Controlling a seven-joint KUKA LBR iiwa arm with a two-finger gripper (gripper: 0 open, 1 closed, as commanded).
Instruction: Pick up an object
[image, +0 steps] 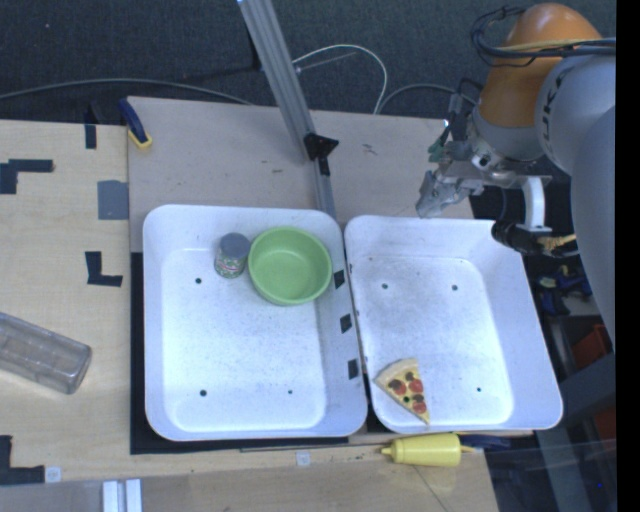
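I've got the end effector (437, 197) hovering at the far rim of the right white bin (520, 300); can't tell its state. Approach step, nothing picked yet. Nearest target: toy pizza slice (405, 386), near corner of that bin. Next: travel over it, then descend.

Off to my far side a clear plastic container (40, 353) lies flat on the tabletop (60, 240), which carries dark tape marks (98, 268). A yellow mustard bottle (425, 450) lies just below the bins' near edge, a blue-and-yellow clamp (134, 123) sits at the board's far corner, and a grey metal pole (285, 85) slants overhead.
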